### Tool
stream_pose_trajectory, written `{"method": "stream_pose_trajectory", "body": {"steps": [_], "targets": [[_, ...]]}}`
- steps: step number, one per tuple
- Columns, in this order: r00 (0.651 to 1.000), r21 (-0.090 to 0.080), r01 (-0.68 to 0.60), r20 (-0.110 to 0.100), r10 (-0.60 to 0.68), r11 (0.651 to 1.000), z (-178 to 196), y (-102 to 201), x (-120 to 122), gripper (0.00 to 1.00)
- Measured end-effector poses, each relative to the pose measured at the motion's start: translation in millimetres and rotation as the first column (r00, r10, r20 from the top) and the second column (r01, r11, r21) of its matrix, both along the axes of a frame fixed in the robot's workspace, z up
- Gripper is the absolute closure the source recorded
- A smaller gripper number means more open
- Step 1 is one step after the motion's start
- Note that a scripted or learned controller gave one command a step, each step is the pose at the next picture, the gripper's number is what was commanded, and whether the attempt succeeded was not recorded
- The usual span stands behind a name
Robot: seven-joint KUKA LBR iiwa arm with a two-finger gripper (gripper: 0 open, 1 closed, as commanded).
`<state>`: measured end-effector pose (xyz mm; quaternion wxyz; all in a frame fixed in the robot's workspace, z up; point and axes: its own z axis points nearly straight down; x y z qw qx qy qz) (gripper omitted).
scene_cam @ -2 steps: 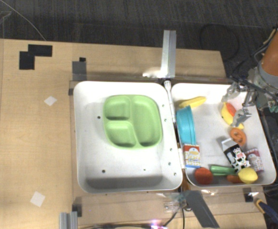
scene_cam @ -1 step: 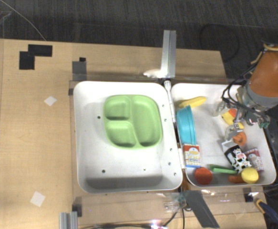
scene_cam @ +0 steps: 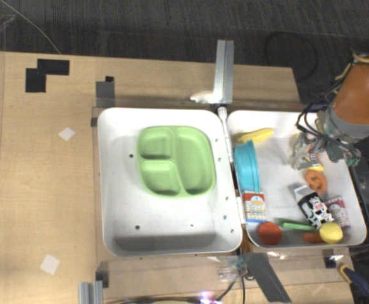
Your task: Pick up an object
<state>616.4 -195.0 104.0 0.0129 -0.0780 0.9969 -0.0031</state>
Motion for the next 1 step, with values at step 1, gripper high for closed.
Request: {"method": "stream_pose_trajectory", "body": {"steps": [1], "targets": [[1.0, 0.001, 0.0, -0.001, 0.0, 1.0, -0.6, 0.2, -0.3, 0.0]]}}
